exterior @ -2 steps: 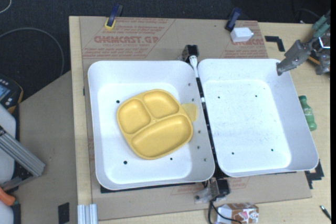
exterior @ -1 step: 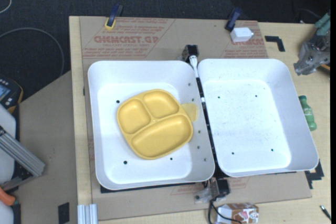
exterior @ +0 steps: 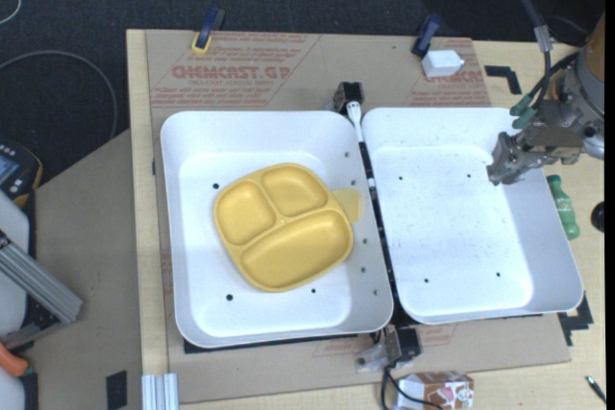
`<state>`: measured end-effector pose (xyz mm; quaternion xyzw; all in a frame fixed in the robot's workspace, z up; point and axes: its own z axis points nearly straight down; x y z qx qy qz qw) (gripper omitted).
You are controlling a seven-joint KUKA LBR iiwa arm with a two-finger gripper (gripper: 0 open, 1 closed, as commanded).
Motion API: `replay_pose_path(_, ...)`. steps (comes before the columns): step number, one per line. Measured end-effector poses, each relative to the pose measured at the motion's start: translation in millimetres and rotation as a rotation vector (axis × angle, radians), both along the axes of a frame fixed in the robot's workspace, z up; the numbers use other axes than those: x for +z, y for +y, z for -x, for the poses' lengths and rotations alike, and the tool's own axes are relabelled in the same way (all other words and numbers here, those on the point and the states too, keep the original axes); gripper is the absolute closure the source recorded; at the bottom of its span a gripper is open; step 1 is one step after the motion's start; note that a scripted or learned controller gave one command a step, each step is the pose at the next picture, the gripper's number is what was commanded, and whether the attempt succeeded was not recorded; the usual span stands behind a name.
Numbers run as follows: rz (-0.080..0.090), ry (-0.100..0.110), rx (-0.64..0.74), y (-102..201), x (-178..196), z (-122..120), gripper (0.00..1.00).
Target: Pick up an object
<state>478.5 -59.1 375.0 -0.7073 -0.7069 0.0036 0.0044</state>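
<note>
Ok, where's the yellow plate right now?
The yellow plate lies flat in the left bin, near its middle, away from the gripper over the right bin.

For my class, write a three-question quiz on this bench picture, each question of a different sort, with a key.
1. True or false: the yellow divided plate lies in the left bin.
2. Multiple choice: the gripper is over which part of the right bin? A. its near left corner B. its far right part C. its middle
3. Fill in: the plate has ___ compartments.

Key: 1 true; 2 B; 3 three.
</note>
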Motion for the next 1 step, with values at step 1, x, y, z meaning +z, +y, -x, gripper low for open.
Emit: replay_pose_path(1,-0.003,-0.004,0.015,129.5,-40.4,0.3,1.00)
